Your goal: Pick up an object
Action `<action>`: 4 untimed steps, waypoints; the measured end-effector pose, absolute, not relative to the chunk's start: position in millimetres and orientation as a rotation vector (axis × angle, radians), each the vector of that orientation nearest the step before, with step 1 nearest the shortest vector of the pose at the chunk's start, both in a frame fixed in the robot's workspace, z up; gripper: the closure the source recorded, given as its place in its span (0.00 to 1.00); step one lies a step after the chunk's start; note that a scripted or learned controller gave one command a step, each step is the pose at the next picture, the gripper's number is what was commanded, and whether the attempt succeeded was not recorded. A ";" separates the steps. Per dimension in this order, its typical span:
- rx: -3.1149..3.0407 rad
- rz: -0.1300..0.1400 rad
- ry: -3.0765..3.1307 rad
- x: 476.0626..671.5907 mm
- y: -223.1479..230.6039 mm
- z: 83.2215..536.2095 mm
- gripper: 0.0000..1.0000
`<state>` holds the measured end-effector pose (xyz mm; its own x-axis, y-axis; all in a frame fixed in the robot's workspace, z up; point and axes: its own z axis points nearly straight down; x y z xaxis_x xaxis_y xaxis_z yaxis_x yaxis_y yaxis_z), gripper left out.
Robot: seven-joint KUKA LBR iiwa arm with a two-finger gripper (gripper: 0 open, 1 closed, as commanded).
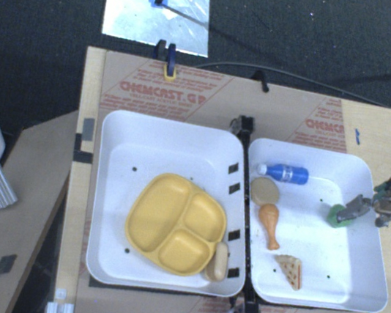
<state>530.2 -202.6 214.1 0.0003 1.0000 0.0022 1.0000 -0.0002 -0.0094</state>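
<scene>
My gripper [353,210] reaches in from the right over the right bin [351,290], near its right wall. A small green object [338,216] lies right at the gripper's tip, touching it or just beneath it; I cannot tell whether it is held. Further left in the same bin are a blue bottle [286,173] lying on its side, a round tan disc [264,192], a toy chicken drumstick [269,226] and a wedge-shaped slice [289,270].
The left bin [114,176] holds a yellow divided plate [175,223] with a beige bread roll [219,261] at its lower right corner. A black divider [242,219] runs between the bins. Cardboard lies under both bins.
</scene>
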 end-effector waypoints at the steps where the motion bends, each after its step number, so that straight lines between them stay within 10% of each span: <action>1: -2.219 -0.001 -2.226 533.0 -202.2 219.8 0.00; 4: -2.219 0.000 -2.222 522.0 -198.8 82.6 0.00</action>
